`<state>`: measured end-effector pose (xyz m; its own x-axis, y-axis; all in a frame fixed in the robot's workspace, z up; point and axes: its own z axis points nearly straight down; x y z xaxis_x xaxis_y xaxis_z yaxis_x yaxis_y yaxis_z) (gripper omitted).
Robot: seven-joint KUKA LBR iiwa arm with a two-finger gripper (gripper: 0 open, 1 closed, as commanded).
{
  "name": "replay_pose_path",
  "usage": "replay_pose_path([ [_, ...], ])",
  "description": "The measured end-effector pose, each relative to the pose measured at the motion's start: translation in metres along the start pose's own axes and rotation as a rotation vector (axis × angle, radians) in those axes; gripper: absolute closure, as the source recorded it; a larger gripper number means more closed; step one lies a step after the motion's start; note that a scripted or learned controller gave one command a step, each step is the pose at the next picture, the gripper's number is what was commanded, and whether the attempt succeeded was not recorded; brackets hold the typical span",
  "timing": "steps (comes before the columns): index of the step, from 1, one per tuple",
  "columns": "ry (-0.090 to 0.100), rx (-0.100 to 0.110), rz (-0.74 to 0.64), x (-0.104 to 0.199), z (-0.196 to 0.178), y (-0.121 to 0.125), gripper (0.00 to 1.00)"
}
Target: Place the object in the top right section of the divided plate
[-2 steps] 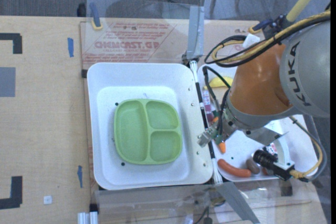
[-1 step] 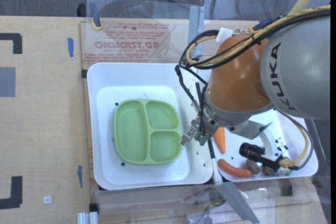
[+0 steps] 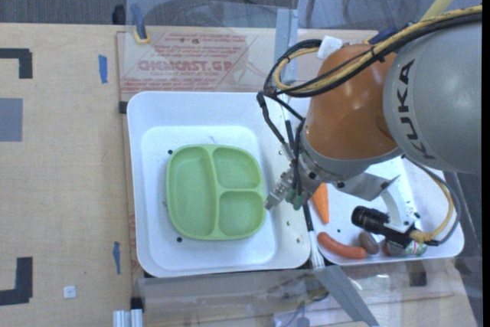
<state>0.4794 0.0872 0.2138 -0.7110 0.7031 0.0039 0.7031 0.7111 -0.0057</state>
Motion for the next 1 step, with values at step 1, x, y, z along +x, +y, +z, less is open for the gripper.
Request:
replay_pose_path([
  [1,-0.001,-0.001,-0.117,0.0060,-0.0011,0.0055,1.00],
])
